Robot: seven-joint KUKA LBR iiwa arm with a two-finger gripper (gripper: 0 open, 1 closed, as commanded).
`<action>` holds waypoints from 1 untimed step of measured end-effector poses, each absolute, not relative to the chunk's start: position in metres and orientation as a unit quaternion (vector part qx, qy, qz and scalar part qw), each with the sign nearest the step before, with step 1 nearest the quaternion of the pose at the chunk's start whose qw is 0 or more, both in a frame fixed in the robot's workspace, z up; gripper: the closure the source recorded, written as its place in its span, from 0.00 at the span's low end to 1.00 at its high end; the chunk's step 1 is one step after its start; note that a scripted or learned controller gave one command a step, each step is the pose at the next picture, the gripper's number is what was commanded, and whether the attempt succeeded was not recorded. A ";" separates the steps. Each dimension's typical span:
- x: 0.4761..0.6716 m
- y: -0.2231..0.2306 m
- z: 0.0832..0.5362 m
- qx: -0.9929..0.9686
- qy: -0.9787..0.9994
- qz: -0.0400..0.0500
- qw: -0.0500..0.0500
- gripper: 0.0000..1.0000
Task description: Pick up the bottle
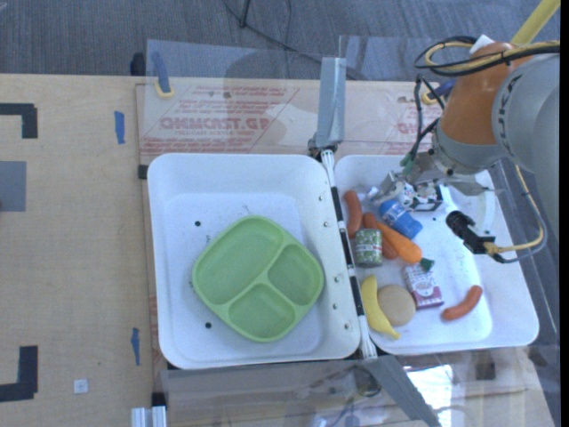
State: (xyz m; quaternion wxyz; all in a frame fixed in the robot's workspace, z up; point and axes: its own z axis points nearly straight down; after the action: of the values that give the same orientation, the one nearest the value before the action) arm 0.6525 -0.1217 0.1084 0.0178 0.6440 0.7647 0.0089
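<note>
Bottle [398,217]: blue, lying tilted in my right bin [511,327], directly under my pincer.
Pincer [404,190]: at the bottle's top; grip unclear, I cannot tell.
Neighbours: carrot [402,242] touching the bottle; jar [367,247] just beside.
Left bin [169,238]: green tray [258,278].

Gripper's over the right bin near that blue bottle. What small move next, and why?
Probably a short, slow descent onto the blue bottle. The gripper sits just above its upper end in the right bin, and nothing shows between its fingers yet. The carrot and a sausage crowd the bottle closely, so I'd center over it first.
</note>
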 end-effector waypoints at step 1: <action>0.658 -0.126 0.125 0.644 0.765 0.011 0.030 1.00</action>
State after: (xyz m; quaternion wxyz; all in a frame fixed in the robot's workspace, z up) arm 0.6580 -0.1260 0.1253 0.0298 0.6436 0.7647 0.0114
